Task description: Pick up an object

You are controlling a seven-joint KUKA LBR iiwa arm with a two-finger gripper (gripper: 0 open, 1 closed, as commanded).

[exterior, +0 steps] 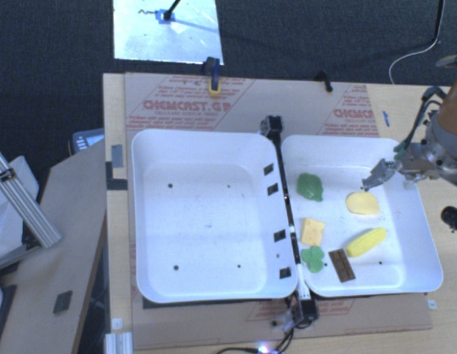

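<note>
The pale yellow lump (362, 203) looks to us like the object to take, since it lies in the right bin (420, 260) just below and beside the gripper (376, 178). Taking that lump as our landmark and working from the near edge outward: nearest us and to its left lie a brown bar (342, 265) and a small green piece (313, 257); the yellow corn cob (365, 241) sits just nearer than the lump, a yellow cheese wedge (312, 231) a little to its left, and a green leaf-shaped piece (310, 186) farther left and slightly beyond it. The gripper hovers just past the lump's far edge, and we cannot tell how its jaws stand. We judge a good grasp needs the tool centred over the lump before descending, keeping clear of the corn cob.
</note>
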